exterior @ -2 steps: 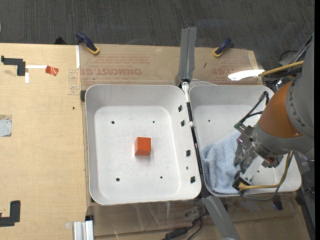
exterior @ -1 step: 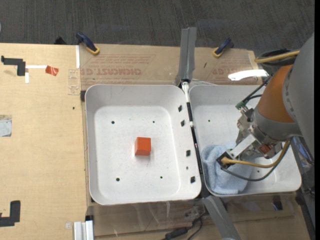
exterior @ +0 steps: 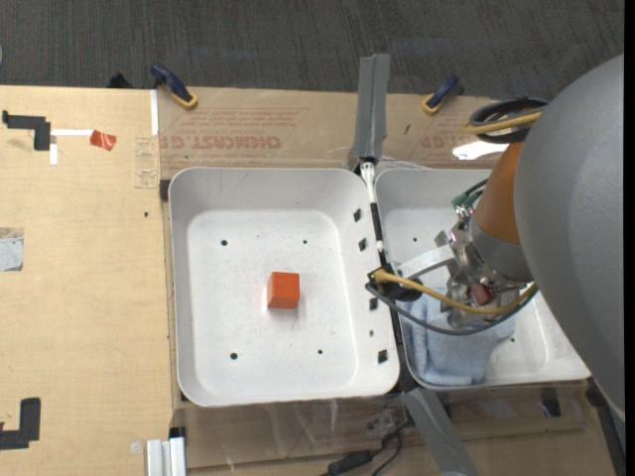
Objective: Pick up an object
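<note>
Camera view: arm low over the right bin, red block alone in the left

Camera view, looking down at a slant, shows two shallow white bins side by side on a brown cardboard sheet. The left bin [exterior: 198,226] holds a single small red block [exterior: 284,291], sitting flat a little below the middle of the floor and well apart from every wall. Small dark dots mark that bin's floor around the block.

The right bin [exterior: 417,201] is largely covered by the arm [exterior: 585,216], a big grey body with an orange band [exterior: 501,201] above the wrist, reaching in from the right. The gripper [exterior: 466,300] hangs low over the near half of this bin, wrapped in yellow and grey cables [exterior: 417,288]. Whether it is wide or narrow cannot be told, since the wrist and cables hide its tip. Just below it lies a crumpled pale blue cloth [exterior: 448,353], bunched against the bin's near left corner. Whether the gripper touches the cloth cannot be told either.

A grey bar [exterior: 373,107] runs back from the seam between the bins. Two blue and orange clamps [exterior: 173,84] [exterior: 441,93] grip the cardboard's far edge. To the left is a light wooden board [exterior: 79,286] bearing a small red tag [exterior: 102,140] and a few black marks.
</note>
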Controlling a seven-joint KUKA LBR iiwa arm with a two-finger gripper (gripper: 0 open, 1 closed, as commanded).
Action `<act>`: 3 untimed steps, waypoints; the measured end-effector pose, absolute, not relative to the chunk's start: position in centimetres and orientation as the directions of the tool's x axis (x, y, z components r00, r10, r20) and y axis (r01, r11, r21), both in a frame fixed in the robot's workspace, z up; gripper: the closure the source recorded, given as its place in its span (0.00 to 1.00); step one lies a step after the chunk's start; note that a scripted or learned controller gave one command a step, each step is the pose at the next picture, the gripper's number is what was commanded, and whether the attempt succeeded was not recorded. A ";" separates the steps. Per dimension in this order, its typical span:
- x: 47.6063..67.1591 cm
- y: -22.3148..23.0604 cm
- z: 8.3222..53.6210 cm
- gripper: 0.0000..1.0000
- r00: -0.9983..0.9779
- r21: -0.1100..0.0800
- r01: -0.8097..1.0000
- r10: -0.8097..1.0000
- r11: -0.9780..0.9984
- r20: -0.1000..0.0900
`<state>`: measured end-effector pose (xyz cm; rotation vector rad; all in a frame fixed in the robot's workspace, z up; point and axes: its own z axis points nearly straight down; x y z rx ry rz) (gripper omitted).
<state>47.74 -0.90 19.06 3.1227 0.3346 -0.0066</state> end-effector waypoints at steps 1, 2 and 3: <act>47.7 -0.6 19.3 1.00 0.976 0.001 0.220 0.220 -0.976 -0.005; 52.8 -6.4 24.5 1.00 0.928 0.000 0.371 0.371 -0.928 -0.005; 51.9 -11.3 28.0 1.00 0.781 -0.002 0.625 0.625 -0.781 -0.005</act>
